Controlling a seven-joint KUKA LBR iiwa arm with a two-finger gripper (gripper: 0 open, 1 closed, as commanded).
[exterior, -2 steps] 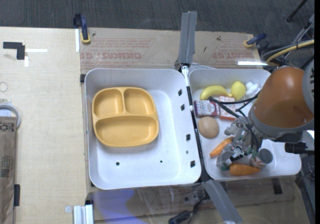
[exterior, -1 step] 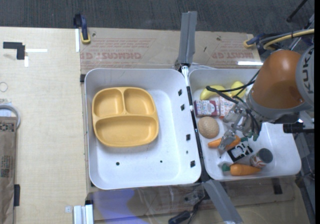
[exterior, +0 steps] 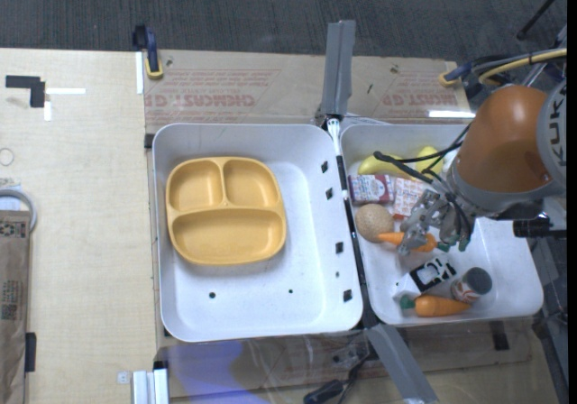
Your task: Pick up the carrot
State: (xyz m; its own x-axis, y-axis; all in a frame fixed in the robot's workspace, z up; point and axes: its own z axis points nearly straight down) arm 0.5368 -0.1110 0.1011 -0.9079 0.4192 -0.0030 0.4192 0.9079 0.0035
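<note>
**Arm low over the right bin, carrots beneath and beside it**

The worktop carries two shallow white bins side by side. The left bin holds a yellow divided plate with three compartments, lying flat toward the bin's upper left. The right bin is crowded with small things. Over it reaches the arm, grey with its orange band, coming in from the right, and its jaws hang down near the bin's middle.

The jaws sit right over a small carrot that pokes out to their left, its orange end touching a tan, rounded potato-like item. Whether the jaws are spread or pressed on anything cannot be told; the metal parts there are too tangled to read.

A second, larger carrot lies along the near edge of the right bin, green end to the left, apart from the jaws. Just above it lie a black-and-white block and a small round can. Toward the far wall sit a red-and-white packet and a yellow banana-like item.
</note>
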